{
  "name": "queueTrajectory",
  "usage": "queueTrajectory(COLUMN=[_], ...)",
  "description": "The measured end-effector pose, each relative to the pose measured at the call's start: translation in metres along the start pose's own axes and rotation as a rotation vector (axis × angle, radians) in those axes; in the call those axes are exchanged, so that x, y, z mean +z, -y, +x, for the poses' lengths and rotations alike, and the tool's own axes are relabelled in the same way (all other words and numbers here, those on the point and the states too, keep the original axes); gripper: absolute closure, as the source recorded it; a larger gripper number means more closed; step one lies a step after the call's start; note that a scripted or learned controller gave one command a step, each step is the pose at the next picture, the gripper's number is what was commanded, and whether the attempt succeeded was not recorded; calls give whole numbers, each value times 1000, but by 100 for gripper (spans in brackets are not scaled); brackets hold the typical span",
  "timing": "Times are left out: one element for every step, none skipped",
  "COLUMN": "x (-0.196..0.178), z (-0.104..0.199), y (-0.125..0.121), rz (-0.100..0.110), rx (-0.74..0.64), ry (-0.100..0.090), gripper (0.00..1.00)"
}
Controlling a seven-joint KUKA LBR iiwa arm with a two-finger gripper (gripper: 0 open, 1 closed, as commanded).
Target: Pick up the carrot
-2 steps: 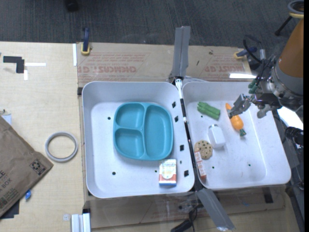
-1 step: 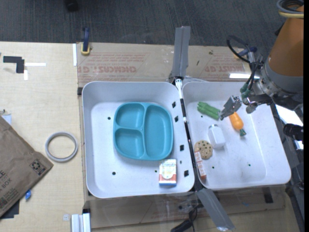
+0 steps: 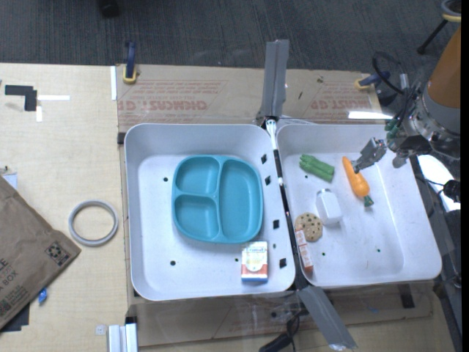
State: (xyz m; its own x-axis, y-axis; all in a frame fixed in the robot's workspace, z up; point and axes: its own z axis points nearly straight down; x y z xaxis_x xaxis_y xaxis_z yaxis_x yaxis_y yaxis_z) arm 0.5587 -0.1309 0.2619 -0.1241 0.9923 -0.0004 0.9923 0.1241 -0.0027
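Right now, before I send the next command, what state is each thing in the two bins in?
carrot: lying in the right bin, gripper fingertips just above its top end, not held
gripper: poised at the carrot's upper end
green vegetable: lying flat
white object: resting beside the cookie
teal plate: flat in the left bin
carton: lying below the plate

— Left bin [image 3: 139, 218], contents?
— Teal divided plate [image 3: 218, 198] at centre; small juice carton [image 3: 255, 262] just below it, near the lower right corner.
— Right bin [image 3: 410, 262]?
— Green vegetable [image 3: 317, 167] at upper left; small white object [image 3: 329, 206] mid-left; cookie [image 3: 311, 226] below that; red-and-white packet [image 3: 303, 254] along the left wall.
— Outside the bins?
— Roll of tape [image 3: 94, 221] at frame left, flat on the bench; brown cardboard box [image 3: 26, 259] at lower left, partly cut off.
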Motion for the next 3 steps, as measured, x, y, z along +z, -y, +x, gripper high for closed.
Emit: queueTrajectory(x=[62, 160, 171], z=[-63, -76, -61], y=[-41, -60, -37], rz=[-1, -3, 1], rx=[107, 257, 495], ry=[0, -1, -2], gripper=[0, 0, 0])
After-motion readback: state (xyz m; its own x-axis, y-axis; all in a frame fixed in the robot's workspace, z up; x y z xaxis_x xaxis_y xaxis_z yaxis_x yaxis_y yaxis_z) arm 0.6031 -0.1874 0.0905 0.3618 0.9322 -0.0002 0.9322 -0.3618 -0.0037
